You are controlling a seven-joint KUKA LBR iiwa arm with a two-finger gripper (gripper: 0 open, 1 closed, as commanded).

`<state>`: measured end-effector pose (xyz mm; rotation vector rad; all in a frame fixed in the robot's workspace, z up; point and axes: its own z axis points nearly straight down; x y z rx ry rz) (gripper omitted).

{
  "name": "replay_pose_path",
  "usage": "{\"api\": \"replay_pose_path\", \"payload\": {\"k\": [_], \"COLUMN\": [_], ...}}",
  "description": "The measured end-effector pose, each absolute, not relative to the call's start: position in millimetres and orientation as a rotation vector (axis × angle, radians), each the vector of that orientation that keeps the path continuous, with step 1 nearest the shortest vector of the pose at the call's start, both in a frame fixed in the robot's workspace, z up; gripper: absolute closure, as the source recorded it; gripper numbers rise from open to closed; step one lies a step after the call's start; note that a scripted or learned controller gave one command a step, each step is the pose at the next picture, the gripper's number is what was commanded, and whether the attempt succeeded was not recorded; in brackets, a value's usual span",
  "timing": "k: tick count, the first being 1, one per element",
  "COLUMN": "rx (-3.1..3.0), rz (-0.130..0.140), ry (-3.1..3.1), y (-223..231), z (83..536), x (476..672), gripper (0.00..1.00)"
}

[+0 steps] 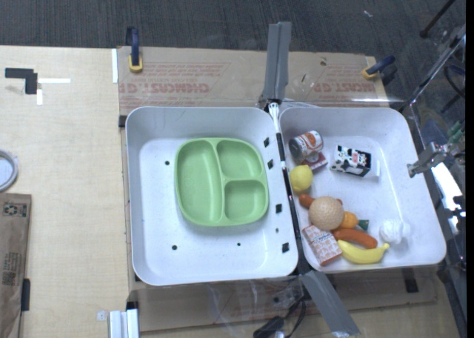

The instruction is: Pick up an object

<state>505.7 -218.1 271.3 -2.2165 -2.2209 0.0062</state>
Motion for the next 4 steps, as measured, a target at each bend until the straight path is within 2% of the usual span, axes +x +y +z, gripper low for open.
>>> {"api": "replay_pose_path", "payload": {"k": [1,2,3,4], "rx": [-2.261,-2.353,-2.344,-2.254], "rz": [0.006,0.005,0.019,0.006], "ry": [-2.174,-2.077,-2.077,-2.184], "y": [-174,-170,-171,-127], "z": [135,89,94,202], "x": [572.2,614.6,612.5,586.0], "gripper": [0.00,0.00,1.00,1.00]}}
